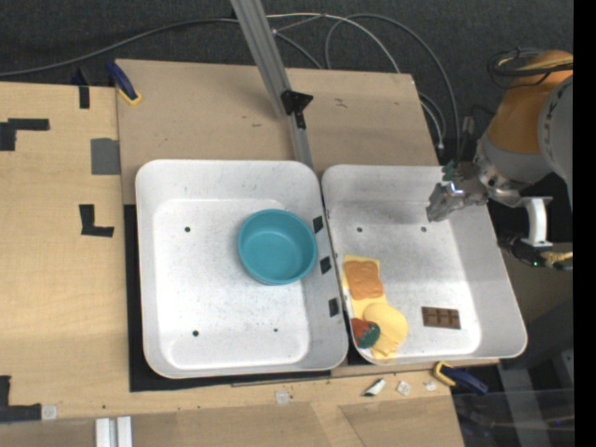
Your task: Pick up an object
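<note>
Start at the gripper point(441, 203): it hangs over the far right part of the right bin point(484, 277), near its upper rim, and nothing lies between its tips. At this slant the metal tip reads as one small grey lump, so you cannot tell how it is set, and you should not assume either way. Under it there is only bare white floor, which suggests the arm is parked at the bin's edge for an approach rather than over a target.

Moving outward, the things you could pick sit well apart from the gripper, in the near half of the same bin. A small brown chocolate-like block point(441, 318) lies flat near the right wall. Against the left wall an orange piece point(362, 277) lies just above a yellow piece point(388, 325), with something red and green point(365, 332) tucked against the yellow one; these three touch or nearly touch, so a grab there probably means crowding.

Further out, the left bin point(168, 250) holds a blue bowl point(276, 246), upright, near its right side.

The brown block stands alone and looks the cleaner choice, though it is thin and close to the wall.
</note>
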`<state>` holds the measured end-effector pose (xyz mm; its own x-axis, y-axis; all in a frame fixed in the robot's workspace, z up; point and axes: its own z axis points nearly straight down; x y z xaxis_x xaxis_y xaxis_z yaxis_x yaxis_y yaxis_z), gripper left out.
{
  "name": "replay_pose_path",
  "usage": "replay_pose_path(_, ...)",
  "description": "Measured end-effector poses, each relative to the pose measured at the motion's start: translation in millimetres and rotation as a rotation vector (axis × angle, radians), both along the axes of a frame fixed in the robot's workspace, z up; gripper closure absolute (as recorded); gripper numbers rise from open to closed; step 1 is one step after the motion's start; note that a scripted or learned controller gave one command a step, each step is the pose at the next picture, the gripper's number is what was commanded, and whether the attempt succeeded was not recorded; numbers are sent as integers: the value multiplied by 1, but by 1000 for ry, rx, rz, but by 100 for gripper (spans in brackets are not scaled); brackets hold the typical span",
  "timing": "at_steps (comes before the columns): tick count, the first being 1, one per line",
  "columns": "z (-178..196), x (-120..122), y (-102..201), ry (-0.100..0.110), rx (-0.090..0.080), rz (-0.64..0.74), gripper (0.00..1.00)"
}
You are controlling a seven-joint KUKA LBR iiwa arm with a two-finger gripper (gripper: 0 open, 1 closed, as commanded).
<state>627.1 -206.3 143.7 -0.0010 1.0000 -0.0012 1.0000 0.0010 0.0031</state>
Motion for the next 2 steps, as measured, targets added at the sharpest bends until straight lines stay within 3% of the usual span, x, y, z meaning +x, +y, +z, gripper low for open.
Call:
replay_pose_path(1, 53, 1, 0, -2, -1, 0, 100)
replay_pose_path(2, 63, -3, 60, 3, 4, 6, 100)
